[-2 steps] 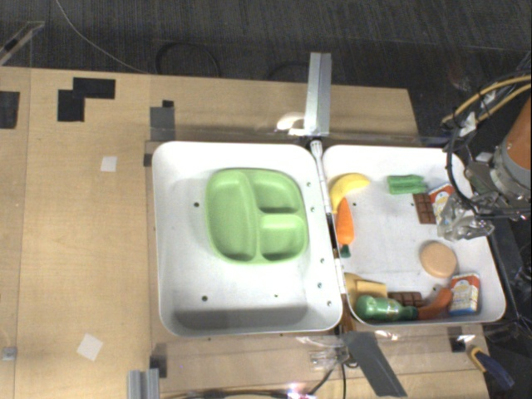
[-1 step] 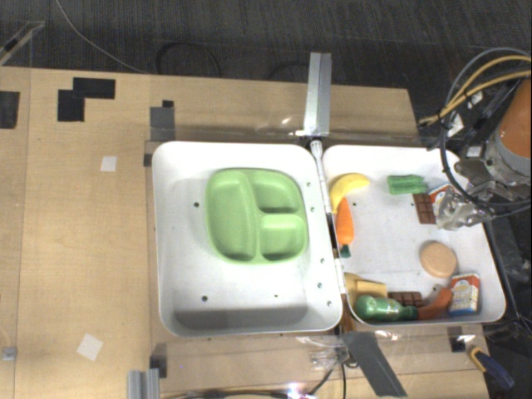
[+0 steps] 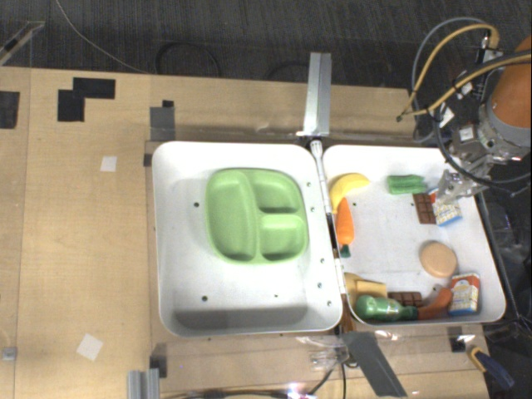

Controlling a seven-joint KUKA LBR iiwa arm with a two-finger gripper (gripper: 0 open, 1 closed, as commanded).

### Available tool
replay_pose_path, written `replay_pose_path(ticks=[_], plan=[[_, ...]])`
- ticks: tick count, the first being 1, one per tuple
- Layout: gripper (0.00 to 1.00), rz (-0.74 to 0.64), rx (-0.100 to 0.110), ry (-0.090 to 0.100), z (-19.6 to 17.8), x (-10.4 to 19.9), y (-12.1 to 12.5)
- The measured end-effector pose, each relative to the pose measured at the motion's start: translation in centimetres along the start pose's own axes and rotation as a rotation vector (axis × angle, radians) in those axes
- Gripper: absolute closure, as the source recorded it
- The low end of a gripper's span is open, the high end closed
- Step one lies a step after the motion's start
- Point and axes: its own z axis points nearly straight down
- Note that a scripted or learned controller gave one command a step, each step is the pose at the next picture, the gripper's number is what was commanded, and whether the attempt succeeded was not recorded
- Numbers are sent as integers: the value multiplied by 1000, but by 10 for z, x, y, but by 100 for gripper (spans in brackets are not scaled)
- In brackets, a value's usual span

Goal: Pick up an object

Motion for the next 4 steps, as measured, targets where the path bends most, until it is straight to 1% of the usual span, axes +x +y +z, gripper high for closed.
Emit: replay_pose_path(ticks=[1, 2, 3, 4], plan=[[100, -36, 2, -1, -31, -74, 22], [100, -256, -3, -1, 5, -15, 1], [100, -523, -2, -1, -19, -14, 3], [100, -705, -1, 0, -54, -13, -42]])
